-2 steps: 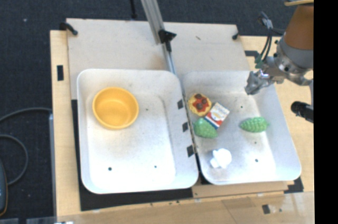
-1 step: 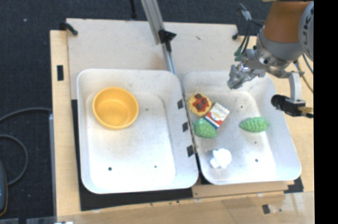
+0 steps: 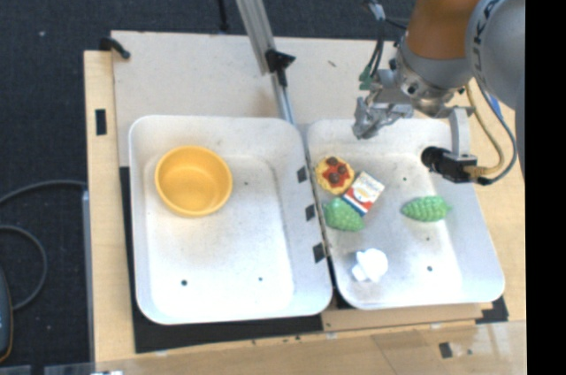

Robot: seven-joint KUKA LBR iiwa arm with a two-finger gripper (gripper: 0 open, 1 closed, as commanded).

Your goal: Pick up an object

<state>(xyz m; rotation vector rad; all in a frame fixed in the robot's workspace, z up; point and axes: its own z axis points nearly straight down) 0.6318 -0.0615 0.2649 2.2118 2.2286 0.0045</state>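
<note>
My gripper (image 3: 365, 127) hangs over the far left part of the right bin (image 3: 469, 263), above and a little right of the objects there. Nothing shows between its fingers. Below it lie a small red and yellow toy (image 3: 335, 174), a white carton with red and blue print (image 3: 363, 192) and a green lumpy object (image 3: 343, 216). A second green object (image 3: 425, 209) lies further right. A white crumpled piece (image 3: 370, 264) rests near the bin's front.
A yellow bowl (image 3: 193, 179) stands in the left bin (image 3: 221, 276). A slanted metal rail (image 3: 252, 6) rises from behind the bins. A black cable fitting (image 3: 447, 163) hangs off the arm over the right bin's far side.
</note>
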